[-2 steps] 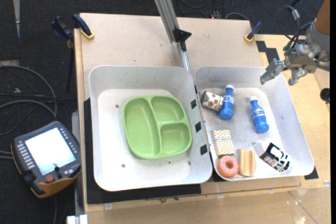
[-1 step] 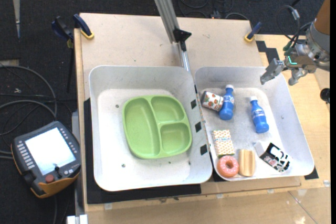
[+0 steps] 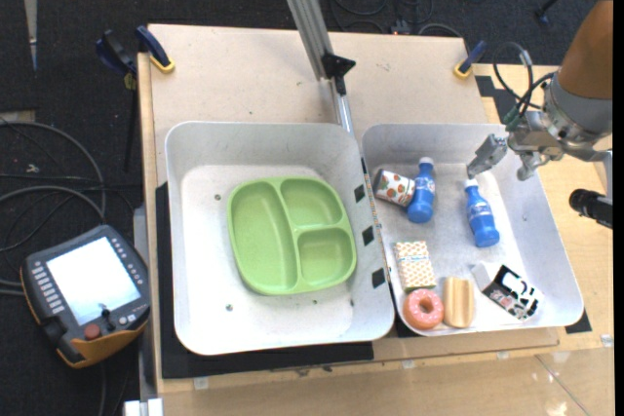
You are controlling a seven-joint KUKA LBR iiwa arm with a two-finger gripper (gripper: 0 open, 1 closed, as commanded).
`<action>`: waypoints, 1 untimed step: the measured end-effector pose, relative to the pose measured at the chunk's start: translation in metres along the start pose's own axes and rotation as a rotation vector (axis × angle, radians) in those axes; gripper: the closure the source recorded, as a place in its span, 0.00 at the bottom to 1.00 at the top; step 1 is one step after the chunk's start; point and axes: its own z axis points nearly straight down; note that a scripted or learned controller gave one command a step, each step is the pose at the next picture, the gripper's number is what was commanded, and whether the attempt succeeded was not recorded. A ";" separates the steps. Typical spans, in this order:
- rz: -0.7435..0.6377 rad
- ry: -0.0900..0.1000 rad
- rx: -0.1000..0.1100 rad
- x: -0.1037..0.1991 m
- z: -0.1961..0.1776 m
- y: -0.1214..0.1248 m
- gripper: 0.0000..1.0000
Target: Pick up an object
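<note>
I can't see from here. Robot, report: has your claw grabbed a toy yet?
Claw open, holding nothing, above right bin. Nearest: blue bottle, untouched. Nothing between them.

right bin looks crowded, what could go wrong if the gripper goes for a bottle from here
The gripper hovers above the right white bin, open. The nearer blue plastic bottle lies free but close to the bin's sloped wall, so a finger could catch the wall. The other blue bottle touches the red-and-white patterned can, so a grab there might nudge or pinch both. Both bottles are rounded and may roll out of a closing grip.
</note>
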 end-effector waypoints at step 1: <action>-0.001 0.001 0.000 0.006 0.063 0.002 0.00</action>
